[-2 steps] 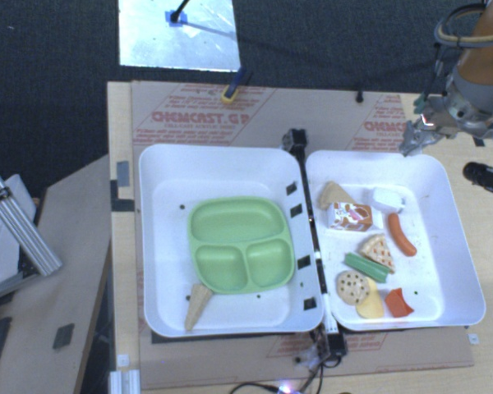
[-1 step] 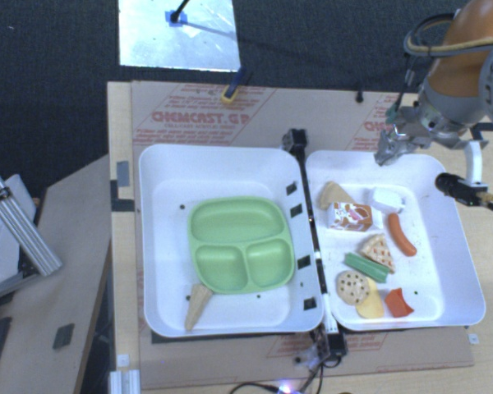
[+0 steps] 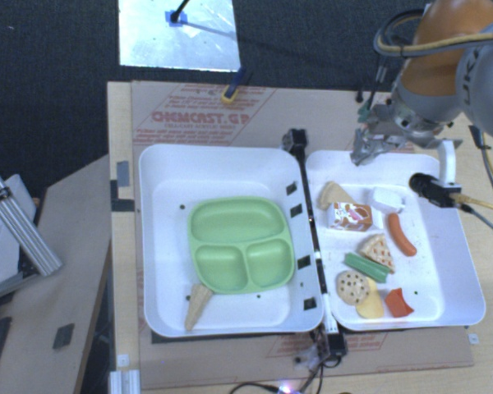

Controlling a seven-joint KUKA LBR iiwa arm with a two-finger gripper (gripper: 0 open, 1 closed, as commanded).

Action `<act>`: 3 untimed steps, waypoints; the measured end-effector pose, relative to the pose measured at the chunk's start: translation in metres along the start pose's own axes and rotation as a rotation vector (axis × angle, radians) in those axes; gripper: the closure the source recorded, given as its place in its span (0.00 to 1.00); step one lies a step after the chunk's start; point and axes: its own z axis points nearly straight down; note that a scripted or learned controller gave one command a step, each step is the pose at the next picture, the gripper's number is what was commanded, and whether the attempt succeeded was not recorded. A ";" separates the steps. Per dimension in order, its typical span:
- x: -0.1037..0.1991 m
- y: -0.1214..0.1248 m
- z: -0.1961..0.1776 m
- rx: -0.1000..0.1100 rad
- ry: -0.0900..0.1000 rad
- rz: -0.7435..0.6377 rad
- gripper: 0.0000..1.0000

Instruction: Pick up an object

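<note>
My gripper [image 3: 366,152] hangs over the far edge of the right bin [image 3: 456,257], above its back left part; nothing shows between its fingers. Just below it in the bin lie a tan wedge [image 3: 334,194], a red-and-white packet [image 3: 351,216] and a small white piece [image 3: 387,199]. Nearer the front are a red sausage [image 3: 401,234], a pizza slice [image 3: 379,253], a green stick [image 3: 366,267], a cookie [image 3: 352,286], a yellow piece [image 3: 370,305] and an orange-red piece [image 3: 398,302].
The left bin [image 3: 160,220] holds a green divided plate [image 3: 238,245] and an ice-cream cone [image 3: 198,304] at its front. A black divider [image 3: 308,228] runs between the bins. A metal sheet [image 3: 178,23] lies at the back, and metal rails [image 3: 12,216] stand at the far left.
</note>
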 end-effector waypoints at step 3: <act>0.007 0.000 0.005 0.001 -0.002 0.009 1.00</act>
